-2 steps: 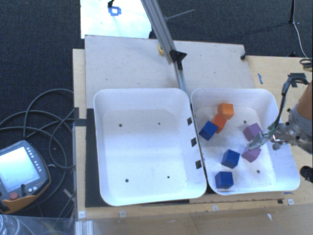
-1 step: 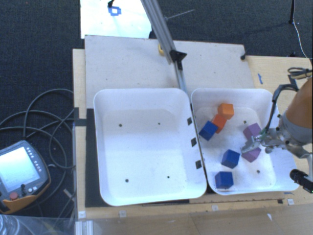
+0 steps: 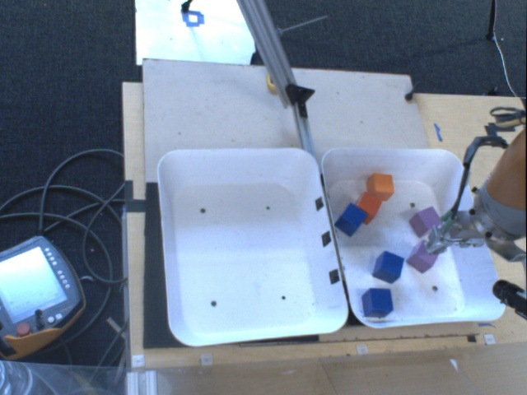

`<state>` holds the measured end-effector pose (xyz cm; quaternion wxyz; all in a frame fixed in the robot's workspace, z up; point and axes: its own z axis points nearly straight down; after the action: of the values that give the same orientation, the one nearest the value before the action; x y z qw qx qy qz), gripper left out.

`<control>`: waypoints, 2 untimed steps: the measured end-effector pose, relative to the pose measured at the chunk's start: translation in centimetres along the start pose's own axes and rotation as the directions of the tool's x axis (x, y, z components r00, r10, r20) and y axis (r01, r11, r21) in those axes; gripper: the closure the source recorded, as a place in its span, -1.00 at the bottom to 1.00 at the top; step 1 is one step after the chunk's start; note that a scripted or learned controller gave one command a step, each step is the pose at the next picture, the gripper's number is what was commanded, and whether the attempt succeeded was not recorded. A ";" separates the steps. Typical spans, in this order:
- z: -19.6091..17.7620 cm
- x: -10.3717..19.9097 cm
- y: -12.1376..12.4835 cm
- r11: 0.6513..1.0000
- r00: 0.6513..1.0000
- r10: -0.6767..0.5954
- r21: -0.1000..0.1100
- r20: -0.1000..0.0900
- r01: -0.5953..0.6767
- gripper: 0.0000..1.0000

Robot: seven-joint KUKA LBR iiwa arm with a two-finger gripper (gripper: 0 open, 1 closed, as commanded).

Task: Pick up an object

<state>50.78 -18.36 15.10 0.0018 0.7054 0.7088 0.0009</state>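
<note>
Claw [image 3: 434, 243] is low in the right bin [image 3: 473, 179], right at the lower purple cube [image 3: 422, 258]; can't tell whether it's open, closed or gripping. That cube sits just below the upper purple cube [image 3: 425, 220], beside a blue cube [image 3: 388, 266]. I'd centre on the lower one, squeeze fully, lift straight so nothing gets nudged
</note>
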 end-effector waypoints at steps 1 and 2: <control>-4.9 0.5 1.0 1.000 1.000 -0.001 -0.003 0.001 0.001 1.00; -9.5 1.1 1.1 1.000 1.000 -0.001 -0.003 0.001 0.001 1.00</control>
<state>51.88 -17.27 24.64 0.0032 0.7052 0.7090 0.0017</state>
